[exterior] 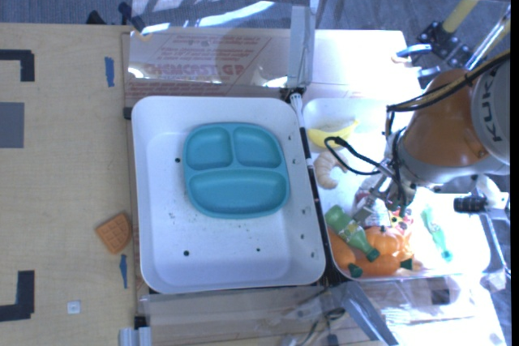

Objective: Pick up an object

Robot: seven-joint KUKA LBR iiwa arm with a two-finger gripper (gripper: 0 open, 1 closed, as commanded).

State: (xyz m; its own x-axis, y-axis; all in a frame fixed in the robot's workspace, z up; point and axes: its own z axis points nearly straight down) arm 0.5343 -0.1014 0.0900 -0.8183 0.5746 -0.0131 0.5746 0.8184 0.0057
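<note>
One gripper (pixel 383 205) on my screen, low in the right bin (pixel 357 113), and I cannot tell whether it is released or clenched; the wrist and cables cover it. I see nothing I could call a held object. Just at its 6 o'clock lies an orange toy (pixel 381 251), with a green bottle-like piece (pixel 349 229) at about 8 o'clock, lying tilted across the orange one and touching it. At 10 o'clock, near the bin's left wall, sits a pale beige lump (pixel 326 168); a yellow item (pixel 332 128) lies beyond it at 11 o'clock. At 3 o'clock a slim teal piece (pixel 435 237) lies apart from the cluster. Further out at 9 o'clock, the left bin (pixel 154 198) carries a blue divided plate (pixel 235 170), and a small tan waffle-like square (pixel 114 232) rests on the bench outside it. My judgement: the step in hand is the descent onto the orange/green cluster. To do it well I would centre over a single piece, preferably the green one lying on top, line the jaws across its narrow width, and lift straight, since crowded neighbours may be nudged or pinched together.
</note>
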